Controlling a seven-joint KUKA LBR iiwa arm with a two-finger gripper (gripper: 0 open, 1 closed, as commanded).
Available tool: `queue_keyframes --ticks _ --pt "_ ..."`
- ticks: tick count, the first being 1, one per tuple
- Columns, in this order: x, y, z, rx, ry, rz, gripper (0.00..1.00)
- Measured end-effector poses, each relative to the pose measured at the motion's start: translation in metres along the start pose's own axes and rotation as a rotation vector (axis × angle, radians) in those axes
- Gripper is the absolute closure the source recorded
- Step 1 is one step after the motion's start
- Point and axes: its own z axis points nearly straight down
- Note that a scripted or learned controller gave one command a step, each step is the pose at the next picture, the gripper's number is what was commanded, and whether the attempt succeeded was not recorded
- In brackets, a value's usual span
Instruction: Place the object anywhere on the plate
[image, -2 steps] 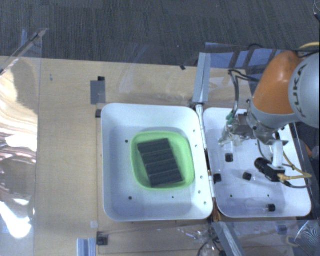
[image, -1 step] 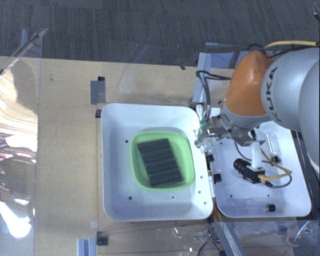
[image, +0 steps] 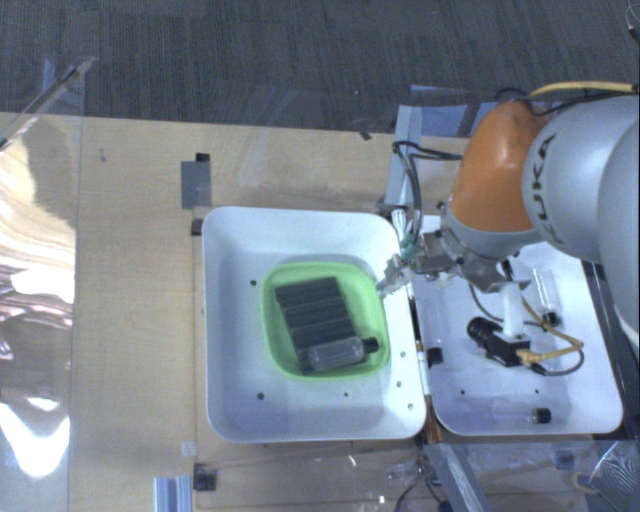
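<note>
Two objects already lie on the green plate (image: 276, 335) in the left bin (image: 225, 300): a dark ribbed block (image: 313, 308) and a clear vial (image: 337, 352) touching its lower end. The hand (image: 392, 277) hangs at the plate's right rim; whether it grips anything, I cannot tell. Any sideways sweep risks nudging the plate or rolling the vial off.

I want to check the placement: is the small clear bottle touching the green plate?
Touching. The camera view shows the clear bottle lying on the green plate, by its near rim.
</note>
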Motion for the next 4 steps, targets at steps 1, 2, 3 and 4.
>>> queue_keyframes --ticks 1,2,3,4 --pt "-0.059 -0.018 -0.037 -0.002 -0.002 -0.042 0.0" --pt "-0.142 -0.043 -0.056 -0.001 -0.004 -0.035 0.0" --pt "-0.206 -0.085 -0.136 -0.003 -0.006 -0.113 0.0" --pt "-0.206 -0.085 -0.136 -0.003 -0.006 -0.113 0.0"
